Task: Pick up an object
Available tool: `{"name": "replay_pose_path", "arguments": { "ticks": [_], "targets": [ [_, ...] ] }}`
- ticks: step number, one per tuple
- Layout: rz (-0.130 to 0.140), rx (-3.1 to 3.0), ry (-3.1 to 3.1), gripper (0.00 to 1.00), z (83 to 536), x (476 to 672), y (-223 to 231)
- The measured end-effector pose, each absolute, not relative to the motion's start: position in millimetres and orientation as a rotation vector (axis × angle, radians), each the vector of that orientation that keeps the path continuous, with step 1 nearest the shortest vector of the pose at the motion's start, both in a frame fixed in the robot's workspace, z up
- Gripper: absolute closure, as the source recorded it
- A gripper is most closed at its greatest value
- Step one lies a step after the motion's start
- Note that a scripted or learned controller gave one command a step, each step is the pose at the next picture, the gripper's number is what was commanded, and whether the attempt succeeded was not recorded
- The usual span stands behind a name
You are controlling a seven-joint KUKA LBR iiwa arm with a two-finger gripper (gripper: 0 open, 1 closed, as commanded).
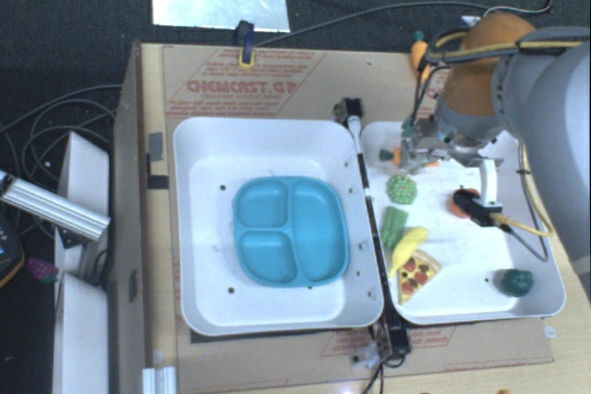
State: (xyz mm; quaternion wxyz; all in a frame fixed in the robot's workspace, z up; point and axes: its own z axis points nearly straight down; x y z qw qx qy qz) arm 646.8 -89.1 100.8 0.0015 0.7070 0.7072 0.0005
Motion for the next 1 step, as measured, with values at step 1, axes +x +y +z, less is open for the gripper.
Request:
{"name": "replay_pose_path", "arguments": {
  "ticks": [1],
  "targets": [
    [0.002,2.219,2.219,0.0,100.7,646.8,-89.0]
  ]
}}
